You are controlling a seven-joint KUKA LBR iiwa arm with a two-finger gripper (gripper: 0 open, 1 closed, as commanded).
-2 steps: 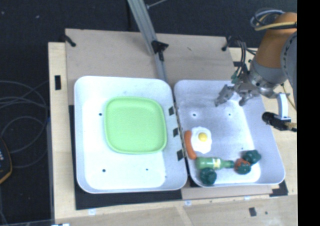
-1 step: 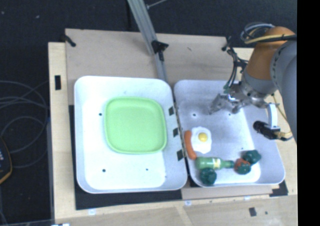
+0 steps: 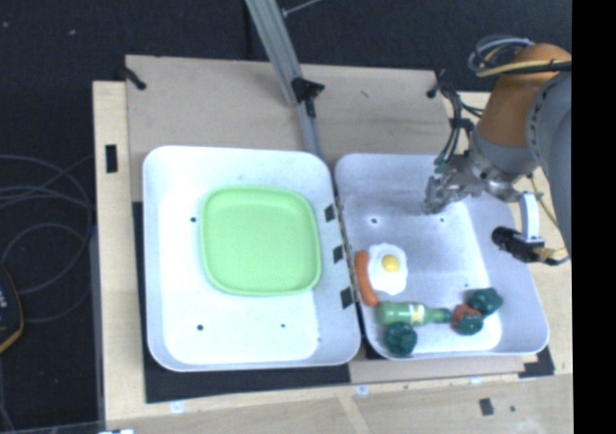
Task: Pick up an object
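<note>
The end effector (image 3: 441, 197) hangs over the right bin (image 3: 423, 182); I cannot tell its state. A fried egg toy (image 3: 388, 267) lies at its 7 o'clock. The tan table (image 3: 212, 105) meets dark floor (image 3: 58, 18).

I see the arm (image 3: 525, 105) entering from the right, its orange band uppermost and the grey wrist below it angled down and to the left. The gripper (image 3: 438, 196) hangs low at the arm's end, pointing downward; I cannot judge its state.
</note>
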